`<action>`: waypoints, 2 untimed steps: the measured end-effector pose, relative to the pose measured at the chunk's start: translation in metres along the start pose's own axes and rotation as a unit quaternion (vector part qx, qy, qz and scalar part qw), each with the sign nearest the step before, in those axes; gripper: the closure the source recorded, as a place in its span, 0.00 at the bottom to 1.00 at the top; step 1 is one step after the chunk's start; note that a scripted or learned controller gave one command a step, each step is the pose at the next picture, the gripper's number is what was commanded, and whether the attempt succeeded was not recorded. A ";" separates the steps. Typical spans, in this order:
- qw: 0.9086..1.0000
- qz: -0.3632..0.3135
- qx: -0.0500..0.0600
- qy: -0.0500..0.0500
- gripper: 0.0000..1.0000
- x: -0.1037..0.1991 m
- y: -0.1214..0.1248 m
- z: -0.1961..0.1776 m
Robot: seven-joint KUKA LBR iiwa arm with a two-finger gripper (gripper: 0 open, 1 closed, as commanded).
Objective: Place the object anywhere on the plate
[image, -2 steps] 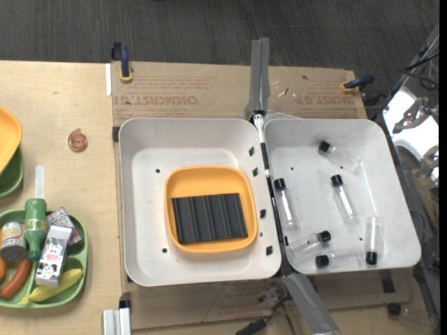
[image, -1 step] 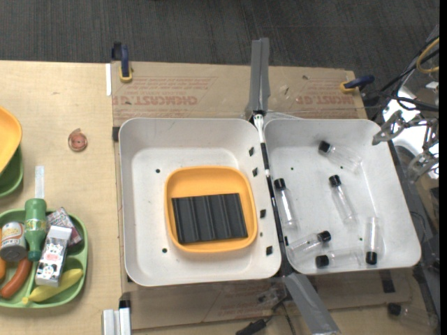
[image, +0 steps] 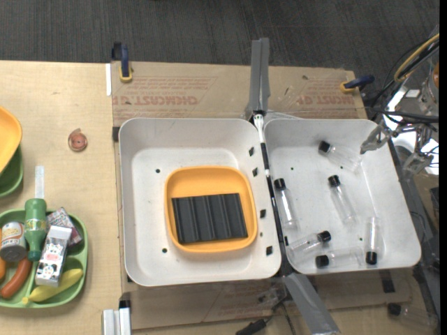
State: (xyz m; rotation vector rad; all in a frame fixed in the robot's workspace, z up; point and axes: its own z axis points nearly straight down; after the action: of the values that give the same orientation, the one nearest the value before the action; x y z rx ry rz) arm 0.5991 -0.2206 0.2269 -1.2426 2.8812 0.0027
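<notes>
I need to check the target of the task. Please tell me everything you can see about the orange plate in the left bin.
The orange plate is a square dish with rounded corners and a raised rim; it looks like matte plastic. It lies flat near the middle of the left bin, resting on the bin floor. A dark grey ribbed rectangular piece lies inside it, covering most of its floor.

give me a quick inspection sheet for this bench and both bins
surface: left bin and right bin side by side on cardboard.
job's things: orange plate in the left bin, bearing a dark ribbed block; clear vials with black caps scattered in the right bin.
clutter: green tray of toy food at left; small pink disc.
grippers: gripper over the right bin's far right corner.
cables: yellow and black cables at upper right.
surroundings: dark carpet; clamps on the cardboard.
</notes>
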 end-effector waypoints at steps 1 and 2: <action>0.987 -0.160 0.001 -0.001 0.00 -0.024 -0.025 0.025; 0.961 -0.275 0.001 -0.001 0.00 -0.042 -0.045 -0.017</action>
State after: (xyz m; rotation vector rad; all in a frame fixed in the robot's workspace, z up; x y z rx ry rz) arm 0.6603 -0.2207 0.2445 -1.9844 2.4258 -0.0017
